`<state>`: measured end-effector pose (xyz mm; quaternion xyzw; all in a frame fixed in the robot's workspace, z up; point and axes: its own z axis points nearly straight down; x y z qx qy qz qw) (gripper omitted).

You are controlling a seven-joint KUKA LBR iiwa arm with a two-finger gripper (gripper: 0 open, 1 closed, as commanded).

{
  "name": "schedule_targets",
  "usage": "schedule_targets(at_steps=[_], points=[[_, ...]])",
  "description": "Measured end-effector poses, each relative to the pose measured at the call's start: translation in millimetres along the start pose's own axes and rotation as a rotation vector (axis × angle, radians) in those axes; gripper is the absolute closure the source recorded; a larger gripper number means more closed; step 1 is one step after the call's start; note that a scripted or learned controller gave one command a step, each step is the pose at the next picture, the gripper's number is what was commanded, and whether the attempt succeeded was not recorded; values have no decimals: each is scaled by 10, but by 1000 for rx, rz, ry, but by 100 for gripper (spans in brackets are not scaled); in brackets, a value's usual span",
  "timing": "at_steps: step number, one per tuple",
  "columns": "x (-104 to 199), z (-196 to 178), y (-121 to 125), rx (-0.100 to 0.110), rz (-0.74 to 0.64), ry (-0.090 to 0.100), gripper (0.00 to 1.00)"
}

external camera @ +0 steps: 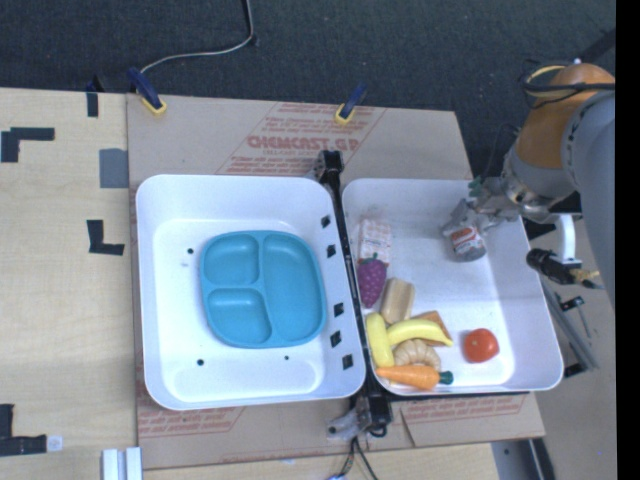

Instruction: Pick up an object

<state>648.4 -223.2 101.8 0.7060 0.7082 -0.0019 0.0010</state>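
Over the right bin (520, 368), toward two o'clock, we see the gripper (468, 230) pinching a small grey-and-red object (464, 241) just above the floor. At six o'clock lie a banana (415, 331), carrot (410, 376) and tomato (481, 345).

I work over 2 white bins that touch along a black seam: the left bin (150, 268) and the right bin (515, 303). In the left one lies a blue plate (263, 288) with 3 compartments. Both bins sit on a cardboard sheet (290, 138) with red print, pinned at its far edge by 2 clamps (147, 91) (350, 106). A white cable (225, 48) crosses the dark floor (420, 28). Black tape marks (25, 141) dot the wooden bench (50, 318).
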Motion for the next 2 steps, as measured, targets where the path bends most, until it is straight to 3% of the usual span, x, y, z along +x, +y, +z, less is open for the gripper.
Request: schedule_targets(at_steps=[1,2], points=[[503,135,144,-7,1,3,100],[1093,-539,32,-2,1,5,100]])
